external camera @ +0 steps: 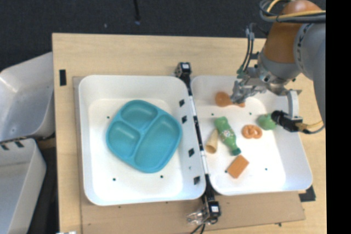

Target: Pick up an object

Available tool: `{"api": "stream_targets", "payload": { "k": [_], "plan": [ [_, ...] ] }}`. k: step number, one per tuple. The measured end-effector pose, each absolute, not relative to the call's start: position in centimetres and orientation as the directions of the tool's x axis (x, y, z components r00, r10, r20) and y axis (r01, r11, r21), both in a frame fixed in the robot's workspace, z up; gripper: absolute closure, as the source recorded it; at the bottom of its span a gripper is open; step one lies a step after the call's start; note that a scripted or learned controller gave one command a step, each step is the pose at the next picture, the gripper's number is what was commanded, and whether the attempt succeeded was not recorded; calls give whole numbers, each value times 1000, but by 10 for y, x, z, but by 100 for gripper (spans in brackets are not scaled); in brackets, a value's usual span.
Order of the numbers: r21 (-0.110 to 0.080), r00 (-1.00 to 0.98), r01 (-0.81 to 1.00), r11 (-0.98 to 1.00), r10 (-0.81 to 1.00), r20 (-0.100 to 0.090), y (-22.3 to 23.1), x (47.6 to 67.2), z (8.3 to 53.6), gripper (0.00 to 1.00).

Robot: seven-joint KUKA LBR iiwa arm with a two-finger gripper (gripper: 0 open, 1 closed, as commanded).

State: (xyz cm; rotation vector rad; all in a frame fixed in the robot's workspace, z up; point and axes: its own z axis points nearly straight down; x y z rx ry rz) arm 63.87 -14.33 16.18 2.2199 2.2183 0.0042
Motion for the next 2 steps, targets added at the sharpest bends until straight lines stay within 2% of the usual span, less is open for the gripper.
{"api": "stream_targets", "payload": {
  "k": [1,2],
  "plan": [
    [6,-2,1000,2,1000,-1,-141,635,224,100],
    [-1,-4,1000,4,1000,-3,-135,641,274,100]
  ]
}}
